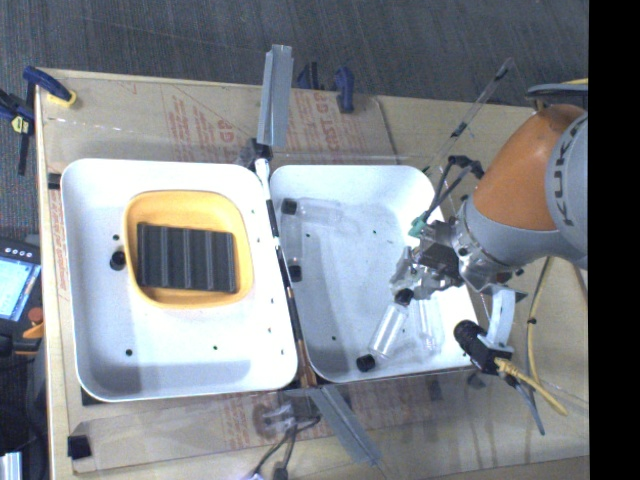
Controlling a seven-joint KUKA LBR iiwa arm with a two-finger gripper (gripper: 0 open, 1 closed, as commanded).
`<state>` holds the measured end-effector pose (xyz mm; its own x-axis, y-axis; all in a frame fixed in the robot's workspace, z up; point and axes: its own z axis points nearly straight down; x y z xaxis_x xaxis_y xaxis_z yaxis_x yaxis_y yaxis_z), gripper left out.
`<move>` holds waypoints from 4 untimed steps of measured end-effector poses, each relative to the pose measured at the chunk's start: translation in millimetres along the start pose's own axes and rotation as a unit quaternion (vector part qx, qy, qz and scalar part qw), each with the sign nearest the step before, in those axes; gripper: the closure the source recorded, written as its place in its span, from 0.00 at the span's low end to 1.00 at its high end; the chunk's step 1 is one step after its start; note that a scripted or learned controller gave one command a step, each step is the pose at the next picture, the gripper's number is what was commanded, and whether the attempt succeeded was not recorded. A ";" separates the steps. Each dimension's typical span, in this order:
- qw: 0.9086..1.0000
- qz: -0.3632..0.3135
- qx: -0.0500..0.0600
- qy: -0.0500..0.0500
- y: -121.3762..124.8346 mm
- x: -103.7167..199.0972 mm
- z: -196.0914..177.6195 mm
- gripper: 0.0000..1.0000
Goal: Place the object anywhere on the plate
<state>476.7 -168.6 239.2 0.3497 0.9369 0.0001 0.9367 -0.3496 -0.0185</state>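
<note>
Clear bottle (388, 330) lies below the claw (412, 286), whose grip I cannot tell; no writing legible.

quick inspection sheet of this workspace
surface: bench bearing left bin and right bin
job's things: yellow plate with dark ridged block in left bin; clear bottle lying in right bin, near the gripper
clutter: second clear item at right bin's top
gripper: gripper low over right bin, above the bottle
cables: thin cables by the arm
surroundings: blue clamp, dark carpet
</note>
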 end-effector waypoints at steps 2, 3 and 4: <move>0.979 -0.201 -0.008 -0.002 13.4 110.9 -10.1 1.00; 0.951 -0.308 -0.008 -0.003 74.7 161.7 47.7 1.00; 0.920 -0.392 -0.006 -0.004 46.0 212.2 33.0 1.00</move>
<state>593.5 14.4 205.3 -0.4342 0.9008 0.0022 0.9008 0.4342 -0.0047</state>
